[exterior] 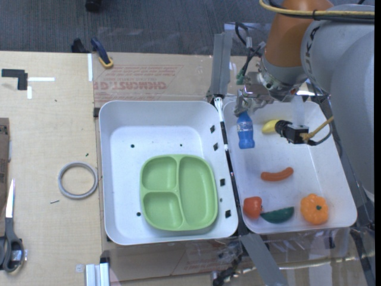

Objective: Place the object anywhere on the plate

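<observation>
Blue bottle at the end effector, upper left of the right bin.
The blue bottle (245,130) hangs just below the end effector (246,105), whose fingers seem clamped on its cap; the green plate (178,192) lies in the left bin (113,159), lower centre.

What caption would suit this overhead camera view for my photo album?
Robot arm's pincer poised over a blue bottle in the right bin, with a green divided plate waiting in the left bin.

We note dark grey carpet (149,16) along the top edge. A pale wooden bench (47,136) fills the left side, with cardboard (155,79) at its far edge.
</observation>
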Robot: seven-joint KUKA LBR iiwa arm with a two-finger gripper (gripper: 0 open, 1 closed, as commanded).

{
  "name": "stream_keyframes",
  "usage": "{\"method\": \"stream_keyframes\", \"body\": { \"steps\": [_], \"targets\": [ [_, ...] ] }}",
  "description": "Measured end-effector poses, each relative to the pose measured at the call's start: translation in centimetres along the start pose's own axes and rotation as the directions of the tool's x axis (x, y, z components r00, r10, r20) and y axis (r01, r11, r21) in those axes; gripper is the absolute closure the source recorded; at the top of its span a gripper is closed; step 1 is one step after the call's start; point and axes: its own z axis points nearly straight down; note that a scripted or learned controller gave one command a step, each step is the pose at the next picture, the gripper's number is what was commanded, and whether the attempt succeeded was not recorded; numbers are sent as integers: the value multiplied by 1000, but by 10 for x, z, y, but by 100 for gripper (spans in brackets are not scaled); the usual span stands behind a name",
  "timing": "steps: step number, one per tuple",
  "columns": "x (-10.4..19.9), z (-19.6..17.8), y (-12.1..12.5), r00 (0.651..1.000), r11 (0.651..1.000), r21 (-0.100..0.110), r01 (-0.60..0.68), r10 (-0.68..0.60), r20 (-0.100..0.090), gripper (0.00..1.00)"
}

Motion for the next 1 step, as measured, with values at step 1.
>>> {"method": "stream_keyframes", "body": {
  "steps": [1],
  "targets": [
    [60,0,-76,1000,1000,2,-2,2,-2,100]
  ]
}}
